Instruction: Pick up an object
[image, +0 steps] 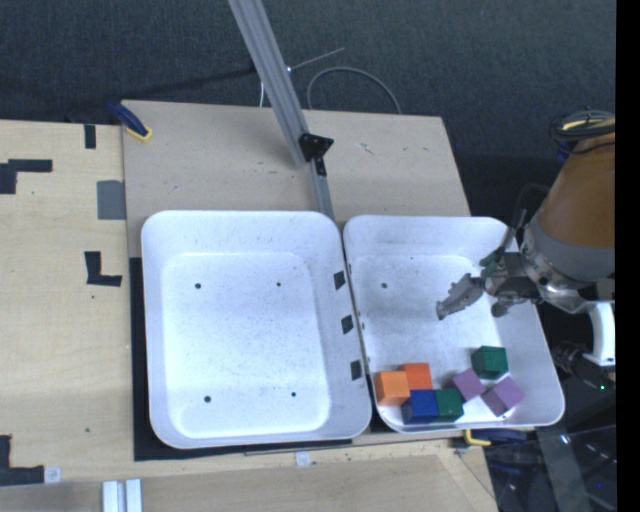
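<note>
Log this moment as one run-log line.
gripper: above right white bin, nothing held | small coloured blocks: near edge, untouched | pick: not done

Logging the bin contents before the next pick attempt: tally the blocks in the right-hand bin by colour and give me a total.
Orange blocks: 2
Blue block: 1
Green blocks: 2
Purple blocks: 2
Total: 7, all at the near end of the right bin.

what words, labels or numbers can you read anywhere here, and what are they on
None: no readable text.
The white bins carry only dark dots, no print.
The blocks, such as the orange block and blue block, have plain faces.
The black tape marks on the bench are shapes, not letters.
</note>
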